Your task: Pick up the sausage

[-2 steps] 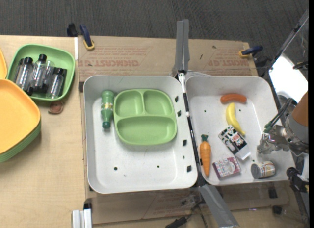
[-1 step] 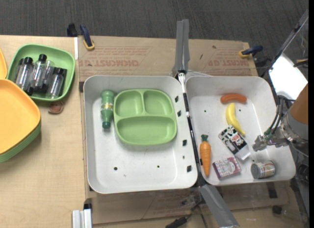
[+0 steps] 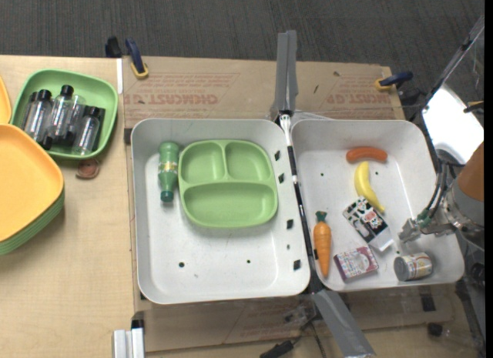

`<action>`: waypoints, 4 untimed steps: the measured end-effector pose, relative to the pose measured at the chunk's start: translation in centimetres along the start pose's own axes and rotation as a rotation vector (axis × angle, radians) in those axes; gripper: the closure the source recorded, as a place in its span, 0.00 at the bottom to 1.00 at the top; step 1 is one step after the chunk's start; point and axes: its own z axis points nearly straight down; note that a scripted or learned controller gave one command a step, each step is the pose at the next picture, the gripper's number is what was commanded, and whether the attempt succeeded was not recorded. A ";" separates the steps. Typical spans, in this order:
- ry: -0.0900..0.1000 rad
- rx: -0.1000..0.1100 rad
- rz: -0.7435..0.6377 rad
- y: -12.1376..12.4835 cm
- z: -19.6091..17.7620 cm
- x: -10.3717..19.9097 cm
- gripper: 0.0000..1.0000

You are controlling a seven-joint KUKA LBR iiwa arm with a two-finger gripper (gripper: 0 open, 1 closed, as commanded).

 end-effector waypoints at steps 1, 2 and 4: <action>-0.001 -0.001 0.422 0.0 0.0 0.0 1.00; -0.001 0.001 0.421 0.0 -0.8 0.0 1.00; -0.001 -0.002 0.085 0.1 -0.7 0.0 1.00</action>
